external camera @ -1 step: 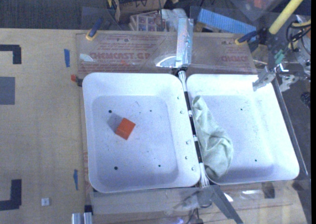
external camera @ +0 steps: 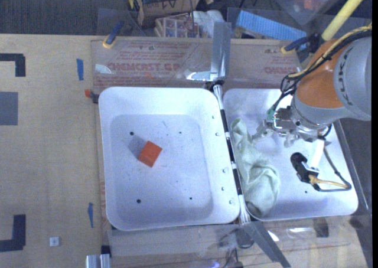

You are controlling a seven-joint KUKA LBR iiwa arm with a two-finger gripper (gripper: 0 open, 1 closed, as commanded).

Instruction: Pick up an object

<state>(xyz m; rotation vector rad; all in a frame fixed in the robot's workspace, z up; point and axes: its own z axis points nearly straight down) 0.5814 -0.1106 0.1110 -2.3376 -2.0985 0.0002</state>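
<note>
Arm (external camera: 339, 84) reaches in from 3 o'clock, orange band over the R bin (external camera: 342, 199). Claw (external camera: 277, 125) sits low over that bin's upper middle; can't tell whether it's open or closed from this angle. Crumpled pale cloth (external camera: 257, 169) lies along the R bin's 9 o'clock wall, just beside the claw, apart from it. Orange block (external camera: 150, 153) rests in the L bin (external camera: 118, 202), left of centre, well apart from the claw. Worktop (external camera: 47, 160) at 9 o'clock w/ black markers.
</note>
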